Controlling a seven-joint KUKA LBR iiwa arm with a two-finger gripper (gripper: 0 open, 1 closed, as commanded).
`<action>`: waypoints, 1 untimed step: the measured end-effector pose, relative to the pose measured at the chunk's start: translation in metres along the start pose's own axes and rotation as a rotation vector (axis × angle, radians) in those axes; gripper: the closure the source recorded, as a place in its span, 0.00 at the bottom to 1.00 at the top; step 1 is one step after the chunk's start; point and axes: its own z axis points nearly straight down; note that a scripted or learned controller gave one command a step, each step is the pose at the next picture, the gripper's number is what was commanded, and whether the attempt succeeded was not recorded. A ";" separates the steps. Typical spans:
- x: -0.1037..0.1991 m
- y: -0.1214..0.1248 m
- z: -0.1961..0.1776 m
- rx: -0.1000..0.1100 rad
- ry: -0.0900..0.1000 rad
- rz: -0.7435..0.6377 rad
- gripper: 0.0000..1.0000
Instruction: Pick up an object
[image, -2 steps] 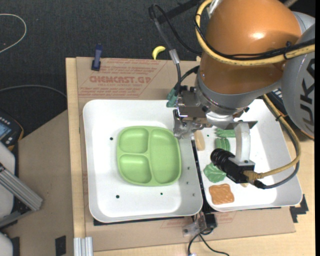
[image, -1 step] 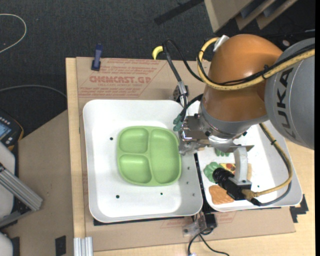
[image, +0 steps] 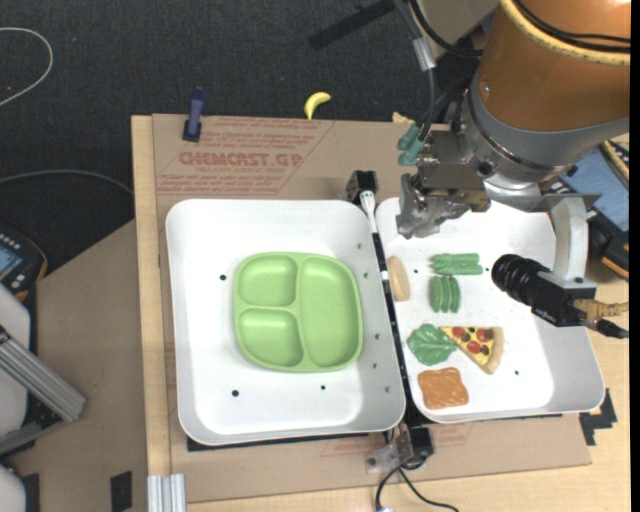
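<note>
My gripper (image: 418, 222) hangs over the far left corner of the right bin (image: 565, 375), with nothing seen in it. Toy food lies in that bin below it in the view. A tan oval piece (image: 399, 279) rests by the left wall. One green bean pod (image: 456, 264) lies crosswise and another (image: 446, 293) lies lengthwise just in front of it. Nearer the front are a green leaf (image: 431, 344), a pizza slice (image: 475, 345) and a brown toast (image: 443, 388). The gripper is nearest the tan piece and the crosswise pod.
The left bin (image: 190, 300) holds a green divided plate (image: 298, 310). Both bins sit on a brown cardboard sheet (image: 250, 155). A small yellow banana (image: 317, 102) and a blue clip (image: 193, 115) lie at the sheet's far edge.
</note>
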 end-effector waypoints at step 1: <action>0.077 -0.002 0.015 0.017 -0.003 -0.007 1.00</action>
